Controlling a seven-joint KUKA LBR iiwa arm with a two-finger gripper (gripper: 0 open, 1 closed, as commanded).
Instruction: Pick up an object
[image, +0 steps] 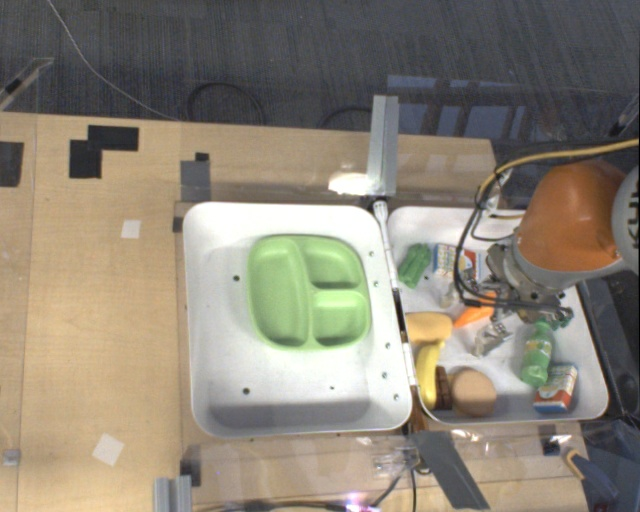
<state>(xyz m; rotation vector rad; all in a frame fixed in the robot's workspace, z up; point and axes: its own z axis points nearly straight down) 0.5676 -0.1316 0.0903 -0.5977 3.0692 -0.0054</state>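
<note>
- Claw low in the right bin, under the orange wrist band; whether its fingers are parted or closed I cannot tell (metal parts blur together).
- Nearest candidates: orange piece touching or just left of the claw; green bottle just to its right, long axis roughly toward the near rim.
- Yellow banana and brown round object lie nearer the front-left corner.
- Left bin holds a green divided tray, well apart.
- Judgement: orange piece is the likeliest target.
</note>
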